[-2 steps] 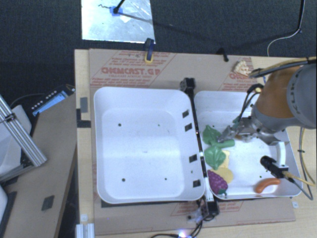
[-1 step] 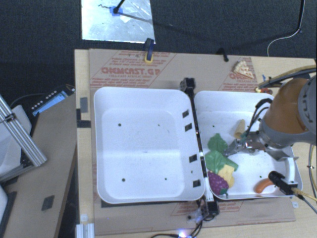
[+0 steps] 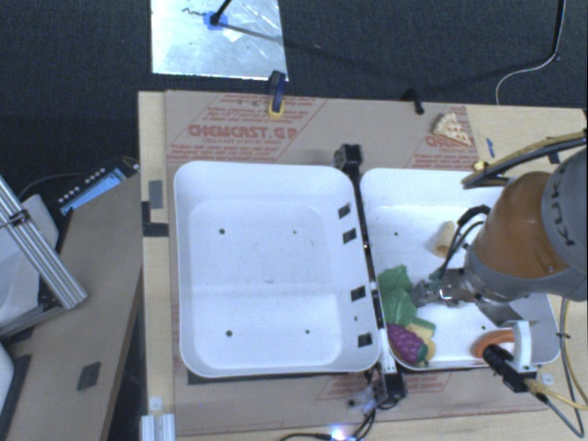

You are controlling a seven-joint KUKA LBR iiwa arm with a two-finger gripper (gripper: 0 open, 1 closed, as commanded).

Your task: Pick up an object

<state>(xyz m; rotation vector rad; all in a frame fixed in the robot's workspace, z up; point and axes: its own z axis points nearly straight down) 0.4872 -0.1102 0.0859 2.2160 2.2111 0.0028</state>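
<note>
Grey arm's end effector (image 3: 424, 292) beside green object (image 3: 397, 294) — grip state unclear.

Foil sheet (image 3: 219, 24), yellow clamp (image 3: 276, 105), pizza-slice toy (image 3: 451, 129) on bench

Arm in from right, wrist low.
Orange band (image 3: 516, 228) sits above the wrist; gripper (image 3: 432, 292) points left off it, low, tips too blurred to read.
</note>
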